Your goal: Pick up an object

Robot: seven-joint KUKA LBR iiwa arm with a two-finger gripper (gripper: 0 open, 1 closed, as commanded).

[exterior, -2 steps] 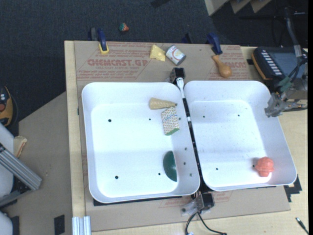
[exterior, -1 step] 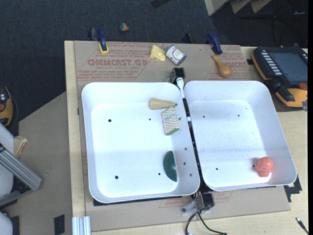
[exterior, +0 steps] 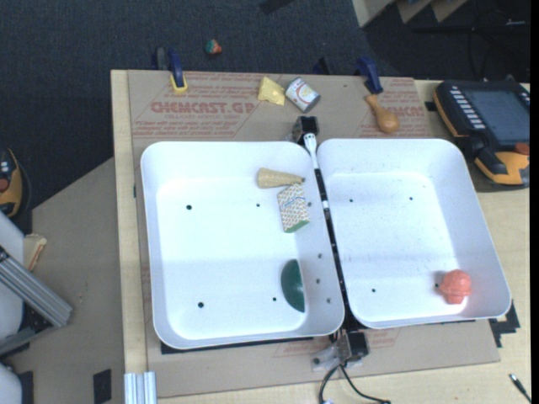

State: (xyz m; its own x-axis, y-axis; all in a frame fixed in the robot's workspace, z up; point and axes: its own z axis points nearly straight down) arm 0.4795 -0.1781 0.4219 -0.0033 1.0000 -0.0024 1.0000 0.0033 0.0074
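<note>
No pick is made yet: the cone [exterior: 279,178], patterned packet [exterior: 292,206] and green object [exterior: 293,284] lie in the left bin [exterior: 168,225], the orange ball [exterior: 456,285] at five o'clock in the right bin [exterior: 396,225]; the tool's state cannot be told.

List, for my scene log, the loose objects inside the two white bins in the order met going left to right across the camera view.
Tan cone-shaped piece → dark green object → orange-pink ball. The first two lie in the left bin, the ball in the right bin. The patterned packet overlaps the first two sideways, so it is left out.
</note>
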